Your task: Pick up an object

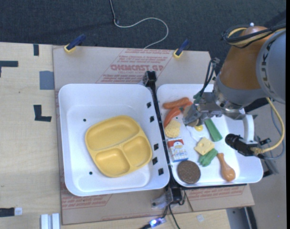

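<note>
The right bin (220, 181) holds several toy foods. An orange carrot (177, 102) and a red-orange piece (170, 114) lie at its far left, with a round cracker (172, 129) below them. Nearer the front are a red and white packet (178, 149), a brown cookie (188, 171), a yellow cheese wedge (204, 145), a green leafy piece (208, 159) and a drumstick (225, 167). My gripper (192, 118) hangs low over the bin's middle, just right of the carrot. A small yellow piece (198, 127) peeks out under it, and a green pickle (213, 129) lies at its right.
The left bin (73, 128) holds a yellow divided plate (118, 144). A black divider clip (149, 78) sits where the two bins meet. The arm's orange band (240, 63) and cables (250, 144) overhang the right bin's right side.
</note>
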